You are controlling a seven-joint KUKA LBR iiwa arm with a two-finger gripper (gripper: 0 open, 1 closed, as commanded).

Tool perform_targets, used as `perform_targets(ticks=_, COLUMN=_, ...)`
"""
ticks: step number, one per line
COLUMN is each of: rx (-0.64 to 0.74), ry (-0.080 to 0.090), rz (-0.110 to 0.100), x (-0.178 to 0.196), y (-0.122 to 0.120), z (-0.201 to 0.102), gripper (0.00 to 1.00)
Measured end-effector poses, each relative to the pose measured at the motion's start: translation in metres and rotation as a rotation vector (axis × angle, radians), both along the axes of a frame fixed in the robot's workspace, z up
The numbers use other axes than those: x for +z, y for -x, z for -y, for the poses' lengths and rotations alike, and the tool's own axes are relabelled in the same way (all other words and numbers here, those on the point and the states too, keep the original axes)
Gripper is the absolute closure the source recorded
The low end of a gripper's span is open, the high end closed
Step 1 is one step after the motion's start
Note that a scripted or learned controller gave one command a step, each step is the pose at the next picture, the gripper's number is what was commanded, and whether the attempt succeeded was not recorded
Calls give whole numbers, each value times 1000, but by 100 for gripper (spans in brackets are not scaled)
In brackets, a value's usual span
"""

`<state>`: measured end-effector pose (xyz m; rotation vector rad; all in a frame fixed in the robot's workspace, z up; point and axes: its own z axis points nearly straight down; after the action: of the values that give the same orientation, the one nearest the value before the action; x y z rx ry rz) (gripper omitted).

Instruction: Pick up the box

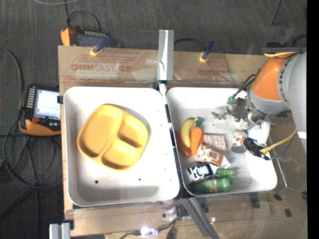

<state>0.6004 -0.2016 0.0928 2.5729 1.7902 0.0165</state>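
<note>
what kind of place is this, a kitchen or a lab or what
Most likely a robotics lab, not a kitchen. A robot arm reaches over two white bins, the food in them looks like toys such as a carrot beside a yellow plate, and loose cables run across carpet.

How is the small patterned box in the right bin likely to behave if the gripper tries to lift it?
The box looks like thin printed card, so it is probably light and may crush under a hard squeeze. It lies flat, so rolling seems unlikely. It sits close against the carrot and another packet, which may shift with it.
</note>
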Motion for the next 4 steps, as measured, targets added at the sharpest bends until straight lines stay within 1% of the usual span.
perform_targets(ticks=1, rx=-7, ry=3, rz=-15, x=162, y=-36, z=-1, gripper=0)
perform_targets(ticks=2, rx=-284, ry=-4, rz=-18, x=104, y=37, z=-6, gripper=0)
perform_targets(ticks=3, rx=-314, ry=0, rz=5, x=8, y=43, z=-93, gripper=0)
perform_targets(ticks=4, rx=-475, ry=-9, rz=-8, x=-4, y=1, z=-40, gripper=0)
